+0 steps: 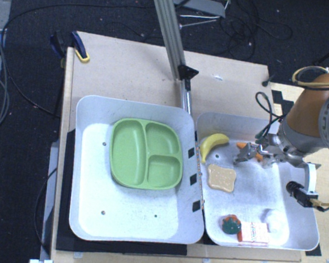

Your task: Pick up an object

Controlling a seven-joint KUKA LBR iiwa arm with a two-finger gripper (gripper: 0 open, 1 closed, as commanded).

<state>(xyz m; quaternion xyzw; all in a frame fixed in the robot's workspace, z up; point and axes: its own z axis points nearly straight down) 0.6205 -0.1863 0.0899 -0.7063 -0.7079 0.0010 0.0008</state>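
Note:
My gripper (pixel 251 153) hangs low over the far part of the right bin (pixel 299 221), right next to a small orange piece (pixel 243 146) at its left side. More orange shows at the gripper's body, and I cannot make out whether anything is held. A yellow banana (pixel 212 144) lies just left of the gripper. A slice of toast (pixel 221 178) sits nearer the front. A red and green toy (pixel 231 224), a red and white box (pixel 254 233) and a small white piece (pixel 273 221) lie along the front edge.
The left bin (pixel 84 208) holds a green divided plate (pixel 147 154). A slanted metal pole (pixel 170 25) comes down to the far edge between the bins. The grey arm (pixel 315 118) crosses the right bin's far right corner.

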